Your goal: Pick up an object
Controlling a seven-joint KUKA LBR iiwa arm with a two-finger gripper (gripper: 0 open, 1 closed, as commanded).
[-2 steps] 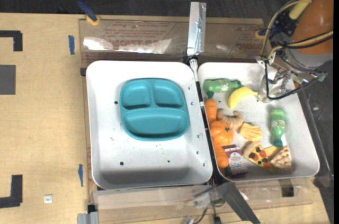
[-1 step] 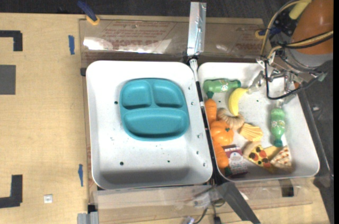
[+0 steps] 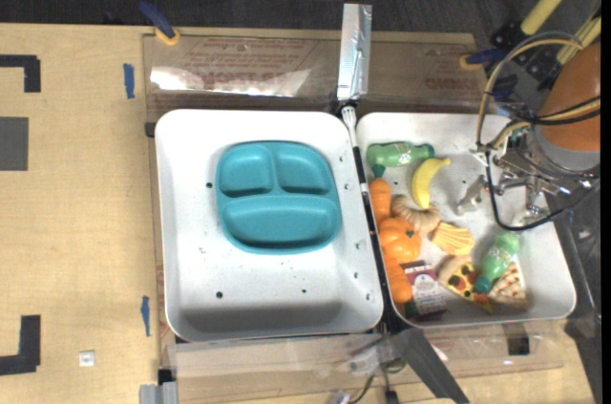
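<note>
Camera view, banana (image 3: 428,181) lying in right bin (image 3: 558,249), long axis near-vertical, jaws state unclear.

No legible text or labels anywhere.

Teal plate (image 3: 278,195), yellow banana (image 3: 427,180)

Bench (image 3: 67,230) bears 2 bins (image 3: 191,230).
</note>
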